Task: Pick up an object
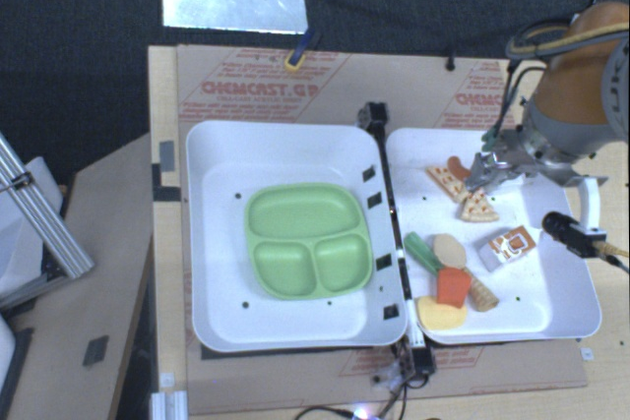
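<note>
The gripper hangs low in the right bin directly over the waffle pieces, which lie slantwise beneath it (whether it is clamped, I cannot tell).

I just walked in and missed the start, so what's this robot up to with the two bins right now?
The arm reaches in from the right, with its gripper low over the right bin, right at two waffle-like toy pieces. Whether it has hold of anything can't be told. Other toy food lies nearer the front: a green vegetable, an orange block and a small box. The left bin holds a green divided plate.
</note>
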Tool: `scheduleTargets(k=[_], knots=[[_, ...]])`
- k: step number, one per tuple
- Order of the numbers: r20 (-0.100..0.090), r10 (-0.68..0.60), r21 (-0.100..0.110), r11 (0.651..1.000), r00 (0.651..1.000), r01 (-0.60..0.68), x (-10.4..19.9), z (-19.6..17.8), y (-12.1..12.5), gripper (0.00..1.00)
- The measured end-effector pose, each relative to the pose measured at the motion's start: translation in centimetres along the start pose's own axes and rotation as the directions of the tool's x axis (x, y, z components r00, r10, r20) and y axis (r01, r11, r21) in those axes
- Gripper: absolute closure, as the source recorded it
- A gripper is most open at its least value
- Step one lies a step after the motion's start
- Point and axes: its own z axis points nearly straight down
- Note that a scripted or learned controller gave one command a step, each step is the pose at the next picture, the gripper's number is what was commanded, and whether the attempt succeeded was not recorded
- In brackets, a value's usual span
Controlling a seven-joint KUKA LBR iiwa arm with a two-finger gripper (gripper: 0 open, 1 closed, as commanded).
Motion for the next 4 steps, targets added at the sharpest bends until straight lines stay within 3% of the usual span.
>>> scheduleTargets(k=[1,2,4], knots=[[-0.001,-0.001,0.003,1.000,1.000,0.001,0.0,-2.6,0.1,1.00],[-0.004,-0.003,0.007,1.000,1.000,0.003,3.2,-3.4,-2.5,1.00],[-0.002,0.000,0.006,1.000,1.000,0.000,2.8,-1.8,-2.7,1.00]])
